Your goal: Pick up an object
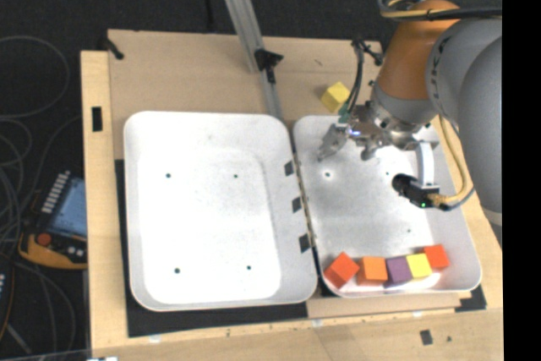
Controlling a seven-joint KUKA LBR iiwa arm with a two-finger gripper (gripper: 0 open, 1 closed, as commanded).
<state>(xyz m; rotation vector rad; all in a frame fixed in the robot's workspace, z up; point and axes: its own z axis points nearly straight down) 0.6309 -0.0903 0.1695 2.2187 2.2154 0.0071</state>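
Camera view: pincer (348,143) sits over the far end of the right bin (456,220), fingers spread, nothing between them. Five blocks lined along that bin's near wall: red block (342,269), orange block (373,269), purple block (397,270), yellow block (419,266), red-orange block (436,257). One more, a yellow cube (336,96), lies on the counter (169,72) just past the bin, near the arm's wrist. Left bin (135,182) beside it
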